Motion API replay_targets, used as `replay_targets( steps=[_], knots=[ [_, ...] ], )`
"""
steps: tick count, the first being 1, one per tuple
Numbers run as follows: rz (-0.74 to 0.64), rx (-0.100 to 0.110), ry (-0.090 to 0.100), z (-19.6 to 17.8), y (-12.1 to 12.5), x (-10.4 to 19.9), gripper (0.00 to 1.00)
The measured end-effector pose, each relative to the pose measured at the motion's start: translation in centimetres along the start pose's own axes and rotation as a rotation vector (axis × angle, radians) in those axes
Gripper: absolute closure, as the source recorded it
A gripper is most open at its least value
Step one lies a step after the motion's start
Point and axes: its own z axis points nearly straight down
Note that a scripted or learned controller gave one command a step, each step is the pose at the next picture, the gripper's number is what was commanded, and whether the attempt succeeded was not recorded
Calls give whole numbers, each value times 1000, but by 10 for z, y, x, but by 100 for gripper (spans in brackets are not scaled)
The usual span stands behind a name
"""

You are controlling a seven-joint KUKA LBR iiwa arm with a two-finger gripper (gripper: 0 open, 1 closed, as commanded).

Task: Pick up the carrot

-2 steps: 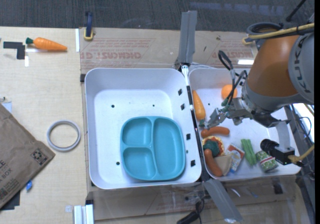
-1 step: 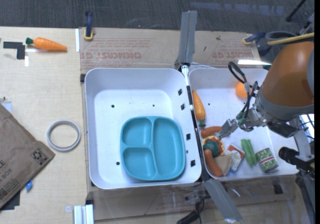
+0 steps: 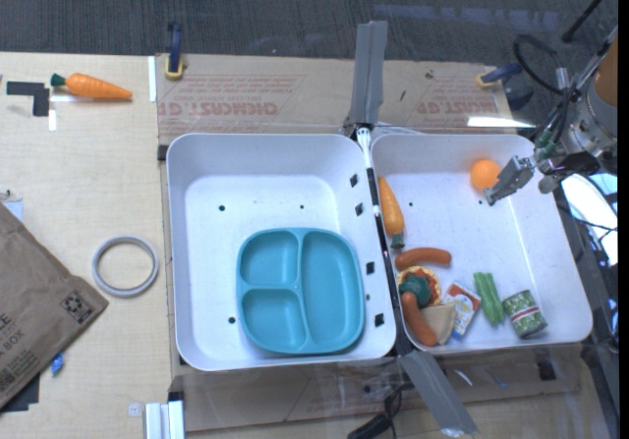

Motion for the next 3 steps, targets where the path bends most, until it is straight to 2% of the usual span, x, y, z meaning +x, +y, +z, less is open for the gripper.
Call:
replay_targets(
  steps=[1, 2, 3],
  knots=[
    [22, 0, 0, 79, 83, -60, 0],
    [178, 0, 0, 140, 103, -118, 0],
    [202, 1, 16, 210, 102, -105, 0]
  ],
)
